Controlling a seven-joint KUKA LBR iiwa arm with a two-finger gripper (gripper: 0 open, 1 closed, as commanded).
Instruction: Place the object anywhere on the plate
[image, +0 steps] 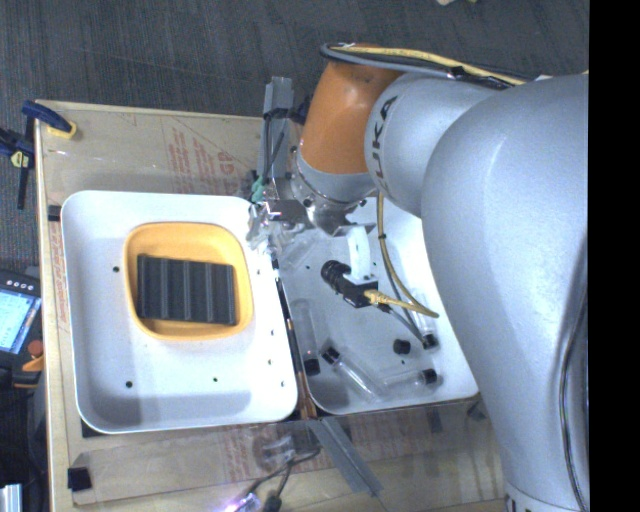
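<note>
A yellow plate (150, 240) with a dark ribbed centre lies in the left white bin (90, 350), toward its upper middle. Several clear plastic objects with small black ends (402, 346) lie low in the right bin (455, 380); one is near the bin's left wall (325, 357). My gripper (272, 226) hangs at the upper left corner of the right bin, just above the wall between the two bins and right of the plate's upper corner. The wrist and arm hide what is under it.
The grey arm covers the upper and right parts of the right bin. The wooden bench (150, 150) frames both bins. A blue clamp (48, 117) sits at the bench's top left corner, and a small screen (15, 310) at the far left.
</note>
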